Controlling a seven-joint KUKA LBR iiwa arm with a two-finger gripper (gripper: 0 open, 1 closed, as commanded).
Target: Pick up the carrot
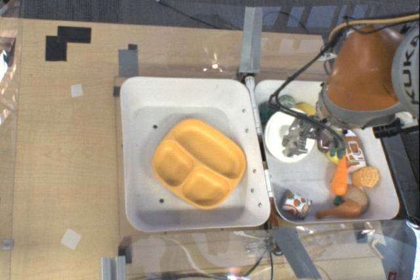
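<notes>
So the carrot (pixel 339 177) is lying in the right bin (pixel 387 206), over toward its right side, leafy end up and tip pointing down toward the near wall. It's packed in pretty tight: a small carton (pixel 355 154) and a waffle-looking cookie (pixel 365 176) sit just to its right, a brown drumstick thing (pixel 341 209) is right below its tip, and a can (pixel 296 204) lies further left along the near wall.

The gripper (pixel 300 139) is hanging over the white plate (pixel 279 141) in the same bin, off to the carrot's left. It isn't holding anything, but I can't tell from this angle how wide it's spread, it's just a tangle of metal.

If I were tuning this step, I'd slide right and a bit toward the near edge until it's centred on the orange body, not the green top. Then I'd turn the wrist so the pinch goes across the carrot's narrow width, since it lies roughly up-down in the view. Go for the middle of the body, where there's the most room before hitting the cookie or carton. Come straight down, and don't drag, or the drumstick gets shoved along.

The yellow tray (pixel 199 162) in the left bin (pixel 131 141) is well out of the way.
</notes>
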